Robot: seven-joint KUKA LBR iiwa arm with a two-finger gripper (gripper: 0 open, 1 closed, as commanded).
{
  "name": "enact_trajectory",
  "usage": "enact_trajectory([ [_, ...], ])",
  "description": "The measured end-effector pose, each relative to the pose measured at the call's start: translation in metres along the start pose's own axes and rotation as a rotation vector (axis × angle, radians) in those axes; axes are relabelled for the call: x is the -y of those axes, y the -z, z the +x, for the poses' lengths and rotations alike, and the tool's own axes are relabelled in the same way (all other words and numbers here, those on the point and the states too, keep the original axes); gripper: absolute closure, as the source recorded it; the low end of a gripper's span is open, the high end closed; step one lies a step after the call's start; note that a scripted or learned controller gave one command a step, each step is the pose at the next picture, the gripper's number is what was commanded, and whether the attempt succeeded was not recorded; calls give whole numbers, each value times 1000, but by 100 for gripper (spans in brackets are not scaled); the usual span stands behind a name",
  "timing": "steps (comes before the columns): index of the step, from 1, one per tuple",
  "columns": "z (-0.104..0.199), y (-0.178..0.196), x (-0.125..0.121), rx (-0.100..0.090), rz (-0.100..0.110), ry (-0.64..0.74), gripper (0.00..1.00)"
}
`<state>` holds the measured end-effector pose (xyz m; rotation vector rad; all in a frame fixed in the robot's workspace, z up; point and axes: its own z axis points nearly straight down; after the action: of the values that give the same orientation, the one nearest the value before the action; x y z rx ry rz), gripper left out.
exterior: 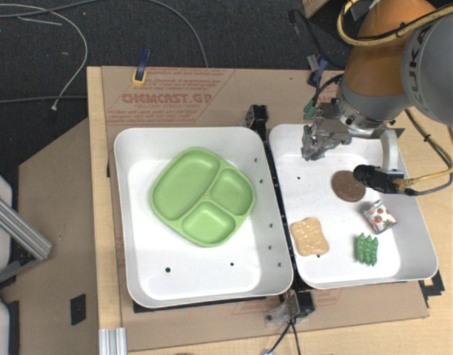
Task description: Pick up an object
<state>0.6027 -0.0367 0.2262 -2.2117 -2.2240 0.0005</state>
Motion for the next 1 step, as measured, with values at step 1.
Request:
enact_trajectory([
  [1, 43, -6, 12, 1, 0, -1, 100],
])
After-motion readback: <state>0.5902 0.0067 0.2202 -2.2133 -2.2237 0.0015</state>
